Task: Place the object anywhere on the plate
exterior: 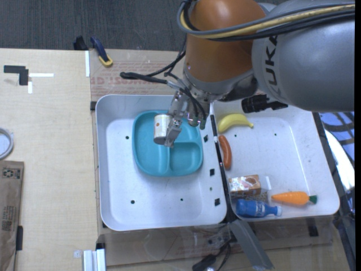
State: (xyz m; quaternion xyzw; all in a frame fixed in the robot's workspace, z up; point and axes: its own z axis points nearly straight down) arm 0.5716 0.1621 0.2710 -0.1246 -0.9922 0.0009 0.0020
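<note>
Above the blue plate [167, 151], "KU" on the grey arm [307, 55]

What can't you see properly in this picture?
- Gripper fingers: too small and blurred in the camera view to tell their grip on the pale object.
- Plate: upper part covered by the gripper.
- Carton label: too small to read.
</note>
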